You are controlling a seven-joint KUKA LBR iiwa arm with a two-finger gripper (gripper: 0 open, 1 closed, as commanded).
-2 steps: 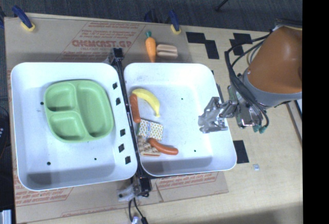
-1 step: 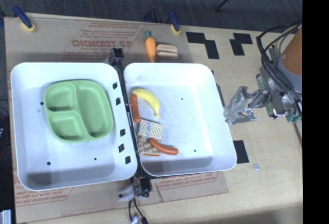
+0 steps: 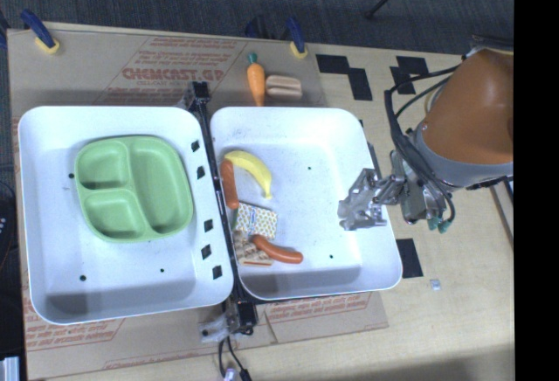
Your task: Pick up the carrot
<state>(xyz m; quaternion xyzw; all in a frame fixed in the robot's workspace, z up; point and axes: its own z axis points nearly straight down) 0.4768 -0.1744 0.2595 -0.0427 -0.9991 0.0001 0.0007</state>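
1. Two shallow white plastic bins sit side by side on a cardboard-covered bench, seen from above at a slant: the left bin [image 3: 52,283] and the right bin [image 3: 349,270].
2. The left bin holds a pale green plastic plate with three compartments [image 3: 133,188], lying flat near its middle.
3. The small orange toy carrot with a green top [image 3: 255,80] lies outside both bins, on the cardboard just beyond the far rim of the right bin. Just beside it, to its right, lies a small tan and brown toy sandwich [image 3: 283,87].
4. In the right bin, toward its left side, lie a yellow toy banana [image 3: 251,169], a slim orange-red sausage [image 3: 230,183] along the left wall, a patterned square packet [image 3: 255,221], and a second orange-red sausage [image 3: 278,252] nearer the front.
5. The grey arm with its orange band enters from the right. Its metal two-finger gripper [image 3: 358,211] hovers over the right side of the right bin, well apart from the carrot. Its fingers appear spread apart, with nothing between them.
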